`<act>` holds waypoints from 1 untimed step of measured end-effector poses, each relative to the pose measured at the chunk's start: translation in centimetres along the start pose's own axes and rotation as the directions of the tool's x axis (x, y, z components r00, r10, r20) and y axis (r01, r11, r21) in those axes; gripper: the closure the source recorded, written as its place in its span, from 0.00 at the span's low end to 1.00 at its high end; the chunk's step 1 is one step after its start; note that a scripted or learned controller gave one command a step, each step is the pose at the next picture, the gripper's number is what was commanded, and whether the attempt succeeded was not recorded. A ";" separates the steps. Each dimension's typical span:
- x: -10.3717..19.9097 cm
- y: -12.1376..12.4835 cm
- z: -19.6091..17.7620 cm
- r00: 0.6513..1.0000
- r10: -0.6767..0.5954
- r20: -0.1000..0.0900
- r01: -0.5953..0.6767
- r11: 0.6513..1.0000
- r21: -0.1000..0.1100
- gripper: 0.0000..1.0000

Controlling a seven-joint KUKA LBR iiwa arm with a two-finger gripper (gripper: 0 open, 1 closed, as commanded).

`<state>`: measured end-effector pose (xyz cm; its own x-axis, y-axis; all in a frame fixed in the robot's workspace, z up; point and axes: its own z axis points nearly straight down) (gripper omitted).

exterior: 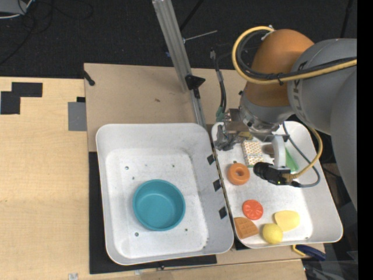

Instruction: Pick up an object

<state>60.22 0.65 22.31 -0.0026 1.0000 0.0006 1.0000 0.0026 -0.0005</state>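
Note:
My gripper (224, 137) hangs low over the back left corner of the right bin (323, 214), close to the wall between the two bins. An orange ring (238, 173) lies just in front of it and slightly to the right. A pale checkered piece (253, 151) sits right of the gripper, partly under the wrist. Toward the bin's front lie a red disc (252, 209), a brown wedge (245, 228), a yellow lemon (271, 233) and a yellow lump (287, 219). A green and white item (289, 156) shows behind the wrist cable.
The left bin (116, 150) holds a teal bowl (158, 204) in its front half. A slanted metal rail (175, 39) rises behind the bins, close to the arm. The grey arm with its orange band (280, 51) covers the back of the right bin.

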 end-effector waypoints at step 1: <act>5.1 0.4 0.5 1.000 0.000 0.001 0.000 1.000 0.000 1.00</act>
